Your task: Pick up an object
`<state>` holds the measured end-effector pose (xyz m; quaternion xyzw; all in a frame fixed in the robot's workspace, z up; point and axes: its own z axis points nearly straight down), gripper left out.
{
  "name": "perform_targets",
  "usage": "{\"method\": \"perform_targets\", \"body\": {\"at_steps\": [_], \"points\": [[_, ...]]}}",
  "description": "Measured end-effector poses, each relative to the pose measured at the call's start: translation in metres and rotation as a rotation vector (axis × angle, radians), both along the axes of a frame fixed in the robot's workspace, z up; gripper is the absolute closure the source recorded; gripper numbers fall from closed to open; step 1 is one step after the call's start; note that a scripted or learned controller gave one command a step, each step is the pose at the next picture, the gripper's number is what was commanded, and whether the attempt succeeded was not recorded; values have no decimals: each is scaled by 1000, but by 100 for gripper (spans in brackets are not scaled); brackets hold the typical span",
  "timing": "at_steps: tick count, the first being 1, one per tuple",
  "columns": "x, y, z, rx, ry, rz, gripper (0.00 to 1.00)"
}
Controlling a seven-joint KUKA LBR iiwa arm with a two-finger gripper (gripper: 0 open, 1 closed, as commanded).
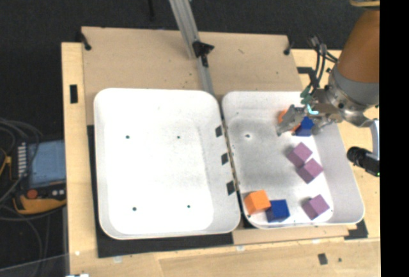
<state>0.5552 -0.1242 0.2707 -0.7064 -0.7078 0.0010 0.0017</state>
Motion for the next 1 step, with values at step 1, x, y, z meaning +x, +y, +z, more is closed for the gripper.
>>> {"method": "perform_targets", "body": {"at_steps": [1], "points": [[1,0,2,-1,-5,-2,0]]}}
